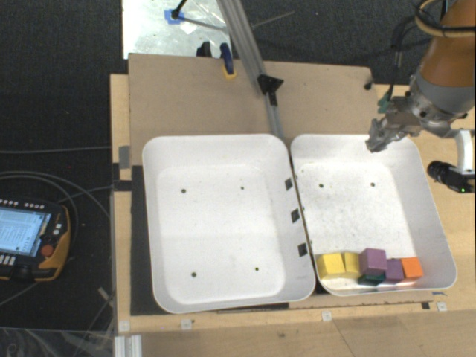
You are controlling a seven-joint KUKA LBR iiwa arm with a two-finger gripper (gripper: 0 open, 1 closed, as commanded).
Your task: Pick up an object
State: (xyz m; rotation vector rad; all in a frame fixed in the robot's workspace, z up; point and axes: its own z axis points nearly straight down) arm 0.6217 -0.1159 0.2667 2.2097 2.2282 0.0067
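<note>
No text, label, brand or number can be read anywhere. The handheld control pendant [30,238] at the left edge shows a lit blue-white screen [21,229] with what may be lines of text, but they are too small and blurred to make out.

yellow blocks [338,264], purple blocks [374,259], a teal piece [370,278] and an orange block [412,268] cluster along the right bin's [349,192] near edge.
</note>
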